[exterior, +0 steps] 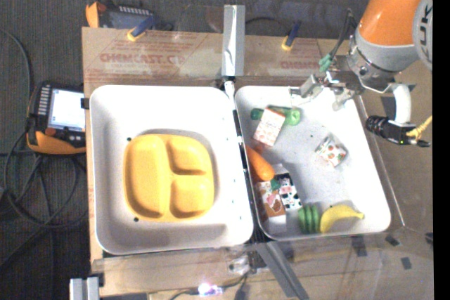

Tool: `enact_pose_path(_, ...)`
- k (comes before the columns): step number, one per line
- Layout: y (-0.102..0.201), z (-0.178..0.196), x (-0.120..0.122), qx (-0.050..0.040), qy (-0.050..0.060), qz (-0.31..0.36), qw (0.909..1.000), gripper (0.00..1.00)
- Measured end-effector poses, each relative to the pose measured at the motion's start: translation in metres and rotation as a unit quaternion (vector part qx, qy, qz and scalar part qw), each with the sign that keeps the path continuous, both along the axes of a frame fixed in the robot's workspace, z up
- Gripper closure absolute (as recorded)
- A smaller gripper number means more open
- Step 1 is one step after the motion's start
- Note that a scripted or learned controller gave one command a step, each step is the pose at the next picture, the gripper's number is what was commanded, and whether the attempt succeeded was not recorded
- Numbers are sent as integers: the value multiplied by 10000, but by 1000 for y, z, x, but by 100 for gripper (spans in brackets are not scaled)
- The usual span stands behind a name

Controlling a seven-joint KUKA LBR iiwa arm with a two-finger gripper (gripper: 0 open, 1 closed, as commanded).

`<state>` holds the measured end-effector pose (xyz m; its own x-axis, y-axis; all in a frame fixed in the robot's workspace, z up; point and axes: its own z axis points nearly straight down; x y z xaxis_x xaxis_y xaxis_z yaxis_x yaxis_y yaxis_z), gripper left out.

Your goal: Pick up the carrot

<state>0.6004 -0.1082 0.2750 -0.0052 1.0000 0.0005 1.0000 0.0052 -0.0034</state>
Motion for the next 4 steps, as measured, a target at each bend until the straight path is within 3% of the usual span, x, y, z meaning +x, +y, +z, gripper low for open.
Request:
enact_pose_path(1,2,-131,-26,13,-1,1109,9938,0)
enact_pose_path(2,6,-185,-37,-14,-60,720,9974,0)
enact_pose_path(3,6,-176,-36,-19,-77,731,9973,100)
enact_pose_path(4,48,-93,-85,-5,11,-845,9964,100)
